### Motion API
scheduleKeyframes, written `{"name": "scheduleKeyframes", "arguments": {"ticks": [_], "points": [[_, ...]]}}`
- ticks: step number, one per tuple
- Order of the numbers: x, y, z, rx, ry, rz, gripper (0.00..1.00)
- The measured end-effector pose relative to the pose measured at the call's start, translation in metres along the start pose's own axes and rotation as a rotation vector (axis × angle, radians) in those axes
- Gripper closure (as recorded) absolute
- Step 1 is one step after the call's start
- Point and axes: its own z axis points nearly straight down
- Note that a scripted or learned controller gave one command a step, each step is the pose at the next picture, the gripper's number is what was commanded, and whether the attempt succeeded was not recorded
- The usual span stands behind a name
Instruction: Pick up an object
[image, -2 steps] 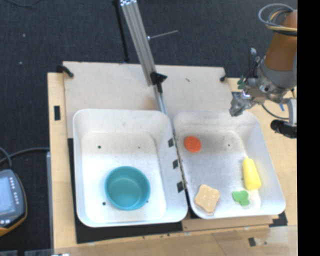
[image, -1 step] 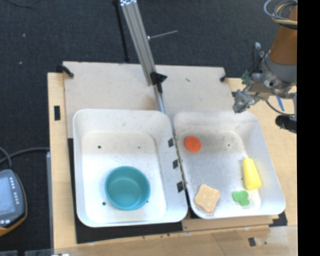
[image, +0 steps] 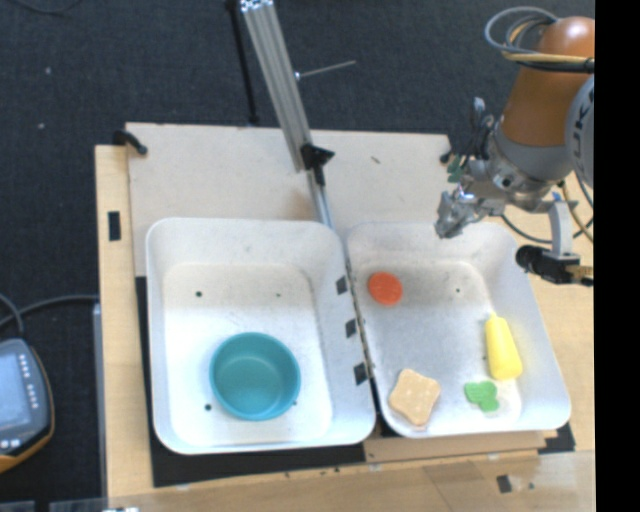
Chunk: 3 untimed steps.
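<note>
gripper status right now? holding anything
gripper: above the far edge of the right bin, nothing seen between its fingers; open or shut cannot be told.

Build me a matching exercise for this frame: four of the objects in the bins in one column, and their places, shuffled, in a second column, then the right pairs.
Things:
1. teal bowl
2. orange ball
3. yellow corn cob
4. green piece

Places:
A. right bin, near its left wall, towards the far end
B. right bin, near corner, just below the yellow item
C. left bin, near half
D. right bin, along its right wall

Pairs: 1-C, 2-A, 3-D, 4-B
</note>
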Motion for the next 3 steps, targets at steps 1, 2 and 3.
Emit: {"name": "scheduleKeyframes", "arguments": {"ticks": [1, 2, 3], "points": [[0.041, -0.031, 0.003, 0.001, 0.001, -0.003, 1.00], [0.090, -0.050, 0.016, 0.002, 0.001, -0.004, 1.00], [0.138, -0.079, 0.022, 0.001, 0.002, -0.004, 1.00]]}}
